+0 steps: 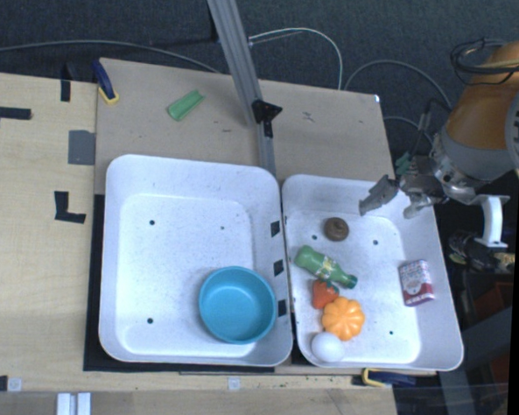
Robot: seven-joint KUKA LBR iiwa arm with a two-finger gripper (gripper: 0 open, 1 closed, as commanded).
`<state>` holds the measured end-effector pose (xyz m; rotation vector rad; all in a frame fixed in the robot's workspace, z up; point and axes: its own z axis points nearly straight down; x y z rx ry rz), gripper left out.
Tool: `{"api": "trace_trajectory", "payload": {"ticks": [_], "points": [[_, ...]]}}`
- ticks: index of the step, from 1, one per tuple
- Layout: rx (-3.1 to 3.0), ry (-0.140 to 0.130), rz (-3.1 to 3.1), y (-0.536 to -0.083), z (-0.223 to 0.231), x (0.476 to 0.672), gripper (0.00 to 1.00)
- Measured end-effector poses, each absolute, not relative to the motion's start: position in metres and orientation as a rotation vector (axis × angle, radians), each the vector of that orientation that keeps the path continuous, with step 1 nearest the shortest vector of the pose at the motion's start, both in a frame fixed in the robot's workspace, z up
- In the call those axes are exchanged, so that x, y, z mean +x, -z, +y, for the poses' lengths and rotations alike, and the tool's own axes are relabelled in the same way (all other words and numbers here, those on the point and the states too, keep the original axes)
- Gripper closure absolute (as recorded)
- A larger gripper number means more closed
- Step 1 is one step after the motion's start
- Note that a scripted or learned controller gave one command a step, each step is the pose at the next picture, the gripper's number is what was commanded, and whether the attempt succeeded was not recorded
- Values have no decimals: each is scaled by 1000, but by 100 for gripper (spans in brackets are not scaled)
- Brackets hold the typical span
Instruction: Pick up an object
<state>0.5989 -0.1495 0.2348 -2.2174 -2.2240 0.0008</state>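
Gripper (396, 199) splayed above right bin (440, 336)

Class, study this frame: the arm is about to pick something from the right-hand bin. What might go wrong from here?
1. The green bottle, red piece, orange pumpkin and white egg crowd together, so a grasp may knock neighbours.
2. The red can lies close to the bin wall, which might block a finger.

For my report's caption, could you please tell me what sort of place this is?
Probably a robot grasping test bench: two white bins of toy food and a blue bowl, tape-marked boards, loose cables, and the arm reaching in.
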Motion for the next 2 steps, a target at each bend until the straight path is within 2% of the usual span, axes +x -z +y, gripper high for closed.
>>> {"api": "trace_trajectory", "payload": {"ticks": [1,2], "points": [[-2218,-1,-2224,-235,-149,599,0],[-2217,-7,-2220,-191,-153,598,0]]}}
